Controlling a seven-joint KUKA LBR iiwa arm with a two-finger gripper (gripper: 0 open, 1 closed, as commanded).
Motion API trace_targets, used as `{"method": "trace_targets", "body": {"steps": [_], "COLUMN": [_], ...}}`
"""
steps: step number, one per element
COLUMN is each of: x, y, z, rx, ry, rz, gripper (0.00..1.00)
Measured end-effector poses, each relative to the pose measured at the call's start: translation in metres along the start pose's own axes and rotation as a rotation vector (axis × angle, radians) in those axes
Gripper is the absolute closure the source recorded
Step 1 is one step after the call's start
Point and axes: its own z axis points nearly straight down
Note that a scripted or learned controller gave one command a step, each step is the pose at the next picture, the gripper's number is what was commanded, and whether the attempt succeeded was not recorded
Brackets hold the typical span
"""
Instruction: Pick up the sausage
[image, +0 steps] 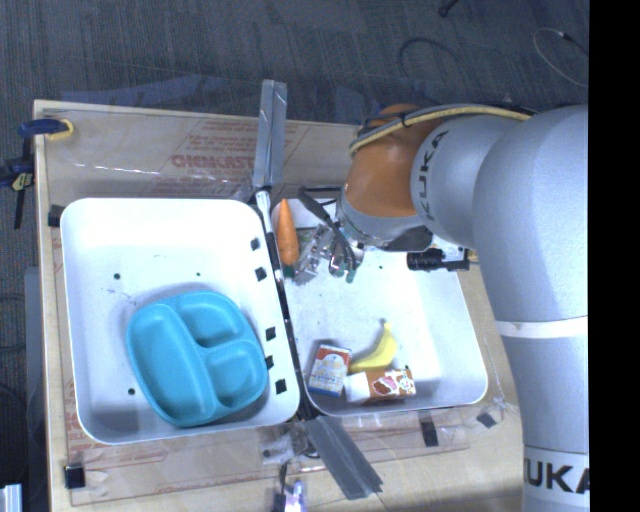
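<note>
One sausage, orange and slim, lies along the left wall of the right bin, at its far end beside the divider. Just to its right hangs the gripper, low over the bin floor; whether it is parted or closed I cannot tell. Nearer me sit a banana and two small cartons. The left bin holds a blue tray.

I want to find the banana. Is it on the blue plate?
No, the banana lies in the right bin, not on the blue plate.
</note>
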Motion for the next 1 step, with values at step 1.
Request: {"method": "trace_targets", "body": {"steps": [1], "x": [0.0237], "y": [0.0514], "z": [-0.0973], "rx": [-0.020], "ry": [0.008], "rz": [-0.328], "gripper": [1.00]}}
